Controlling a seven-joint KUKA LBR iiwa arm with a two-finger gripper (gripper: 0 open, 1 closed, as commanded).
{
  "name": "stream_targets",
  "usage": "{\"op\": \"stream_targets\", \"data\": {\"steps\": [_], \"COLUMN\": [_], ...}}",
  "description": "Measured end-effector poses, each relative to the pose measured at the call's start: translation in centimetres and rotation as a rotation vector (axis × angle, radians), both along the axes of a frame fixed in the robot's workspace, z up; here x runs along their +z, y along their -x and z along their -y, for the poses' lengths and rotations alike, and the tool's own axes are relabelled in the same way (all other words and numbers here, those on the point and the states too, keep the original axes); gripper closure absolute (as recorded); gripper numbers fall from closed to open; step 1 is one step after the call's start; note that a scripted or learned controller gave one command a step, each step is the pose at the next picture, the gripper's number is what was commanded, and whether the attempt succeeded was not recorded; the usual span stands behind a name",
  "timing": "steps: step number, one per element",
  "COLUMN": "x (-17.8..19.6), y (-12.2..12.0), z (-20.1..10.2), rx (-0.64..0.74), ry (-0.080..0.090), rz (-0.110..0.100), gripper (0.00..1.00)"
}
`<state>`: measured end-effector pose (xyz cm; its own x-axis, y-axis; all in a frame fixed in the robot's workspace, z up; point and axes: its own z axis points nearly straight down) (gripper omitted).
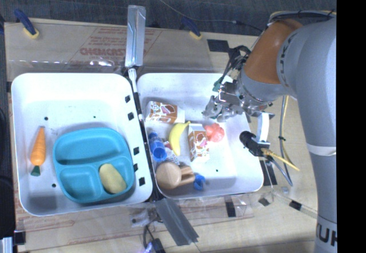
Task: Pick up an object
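Your arm point(297, 69) reaches in from the right over the right bin point(243, 173), and its gripper point(220, 106) sits low near that bin's far right part, just above a small pink object point(215, 132). You cannot tell whether the fingers are open or shut, or whether they have hold of anything; the wrist hardware hides them. Left of the pink object lie two snack cartons point(163, 112), a banana point(179, 136), a blue bottle point(156, 148) and a tan round piece point(169, 175) nearer you. In the left bin point(23, 92) you see an orange carrot point(38, 147) beside a blue divided tray point(86, 149) holding a yellow potato-like piece point(112, 178). Both bins rest on the bench point(171, 37).
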<state>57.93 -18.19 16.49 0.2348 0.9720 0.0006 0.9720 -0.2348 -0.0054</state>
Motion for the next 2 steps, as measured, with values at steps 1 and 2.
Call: {"op": "stream_targets", "data": {"steps": [1, 2], "x": [-4.2, -3.6], "y": [3.1, 2.7], "z": [0.5, -4.6], "rx": [0.366, 0.197], "ry": [0.004, 0.001], "rz": [0.022, 0.007], "gripper": [1.0, 1.0]}}
